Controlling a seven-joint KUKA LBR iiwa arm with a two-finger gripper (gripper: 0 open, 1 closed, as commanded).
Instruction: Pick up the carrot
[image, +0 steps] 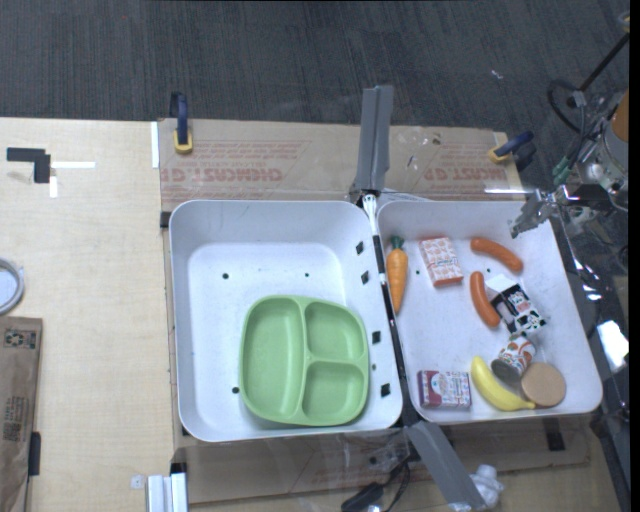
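A: Where's my camera?
B: One fixed view, above the counter (90, 330), looking down at a slant. Far enough back to take in the left bin (190, 300) and right bin (560, 300) together. My arm comes in from its right.

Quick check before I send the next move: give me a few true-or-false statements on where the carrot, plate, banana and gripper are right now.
1. The carrot lies in the right bin, along its left wall. True.
2. The green plate sits in the right bin. False: it is in the left bin.
3. The gripper holds the carrot. False: it is at the right bin's far right corner, well apart from the carrot.
4. The banana lies near the right bin's front edge. True.
5. Two sausages lie in the left bin. False: both are in the right bin.
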